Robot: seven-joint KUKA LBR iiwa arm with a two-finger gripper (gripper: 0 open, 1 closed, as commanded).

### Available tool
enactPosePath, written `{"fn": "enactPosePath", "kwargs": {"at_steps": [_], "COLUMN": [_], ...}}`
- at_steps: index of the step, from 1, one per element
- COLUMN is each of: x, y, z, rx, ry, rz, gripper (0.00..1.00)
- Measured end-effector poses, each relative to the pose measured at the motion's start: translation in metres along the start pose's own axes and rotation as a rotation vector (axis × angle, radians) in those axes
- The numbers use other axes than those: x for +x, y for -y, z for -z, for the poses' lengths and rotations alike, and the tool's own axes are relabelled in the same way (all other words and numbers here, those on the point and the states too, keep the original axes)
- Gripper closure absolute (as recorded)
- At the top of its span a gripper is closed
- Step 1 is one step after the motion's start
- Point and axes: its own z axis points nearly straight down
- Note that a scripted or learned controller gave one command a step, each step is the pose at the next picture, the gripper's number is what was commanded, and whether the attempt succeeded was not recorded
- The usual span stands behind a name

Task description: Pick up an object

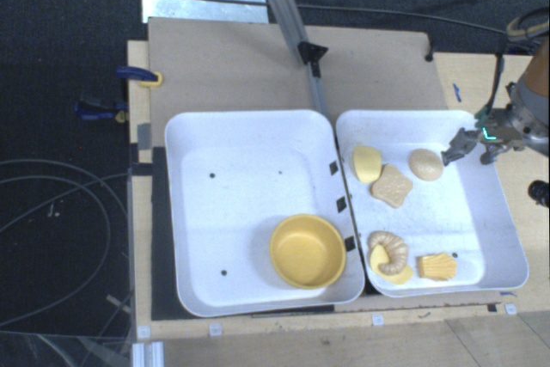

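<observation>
Bins, two shallow white trays, sit side by side on a brown board, their inner rims touching along a seam with black clips. Left bin (pixel 215 142): a yellow bowl (pixel 308 250) stands upright near the front right corner, close to the inner wall; the rest of its floor is bare. Right bin (pixel 494 262): five small food pieces lie apart from one another. A pale yellow wedge (pixel 367 163) rests near the inner wall, a tan cracker-like piece (pixel 392 186) just beside it, and a cream bun (pixel 424 164) toward the back middle. Near the front rim lie a curled pastry (pixel 389 254) and a ridged orange-yellow block (pixel 437 267). Floor along the right wall is uncovered. Gripper (pixel 471 145) reaches in over the right bin's back right rim, pointing left, its dark tip just beside the bun; nothing is seen between the fingers, and whether they are spread or closed cannot be told. A slanted grey pole (pixel 284 4) crosses the board behind the bins.
</observation>
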Motion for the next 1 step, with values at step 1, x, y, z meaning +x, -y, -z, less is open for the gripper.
{"fn": "enactPosePath", "kwargs": {"at_steps": [1], "x": [0.0000], "y": [-0.0005], "z": [0.0009], "rx": [-0.002], "ry": [0.000], "rz": [0.000], "gripper": [0.00]}}
